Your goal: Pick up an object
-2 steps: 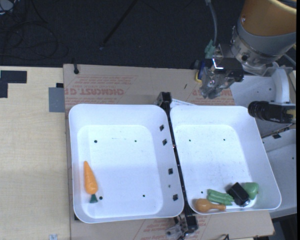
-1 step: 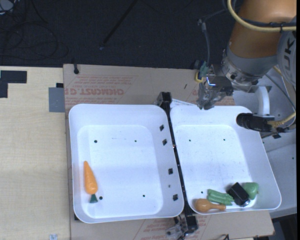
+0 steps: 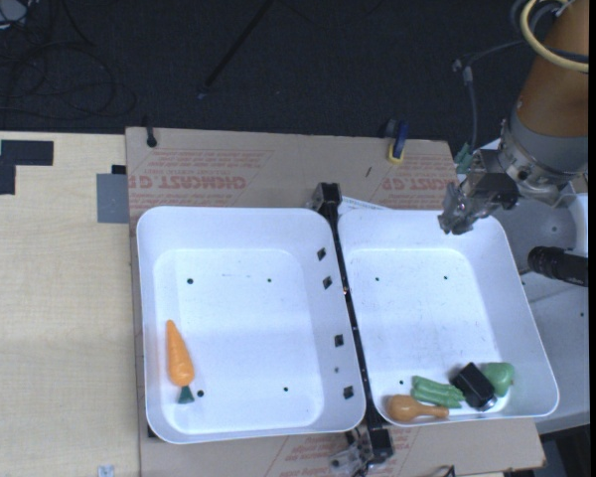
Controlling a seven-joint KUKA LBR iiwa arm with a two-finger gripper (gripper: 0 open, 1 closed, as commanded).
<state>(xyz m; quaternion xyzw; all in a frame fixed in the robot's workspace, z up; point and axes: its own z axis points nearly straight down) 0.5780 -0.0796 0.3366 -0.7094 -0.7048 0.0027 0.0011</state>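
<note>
An orange carrot (image 3: 179,355) with a green stem lies in the left bin (image 3: 228,232), near its front left corner. In the right bin (image 3: 432,229) a cluster sits at the front right corner: a tan pear-shaped piece (image 3: 414,408), a green pea pod (image 3: 437,393), a black block (image 3: 474,386) and a green piece (image 3: 500,374). My gripper (image 3: 456,217) hangs over the right bin's far right corner, well away from those objects. Nothing shows between its fingers.
The bins rest on a cardboard sheet (image 3: 278,167) on the bench. A black divider clip strip (image 3: 338,306) runs between the bins. A blue and yellow clamp (image 3: 397,142) stands at the cardboard's far edge. Cables lie on the dark floor behind.
</note>
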